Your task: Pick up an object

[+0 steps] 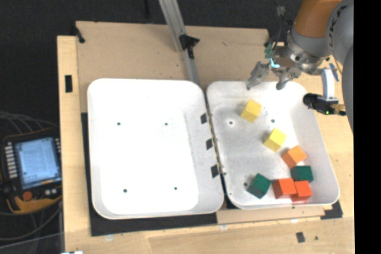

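The gripper (269,79) hangs over the far rim of the right bin (315,128), its fingers spread apart and holding nothing. The nearest yellow cube (251,110) lies in this bin, turned diagonally, with no long axis. The fingertips look somewhat blurred.

The left bin (149,146) offers open floor throughout. In the right bin (238,146), two yellow blocks (251,110) sit apart mid-floor, while green (259,185) and orange blocks (292,187) crowd the near right corner; its left half lies free.
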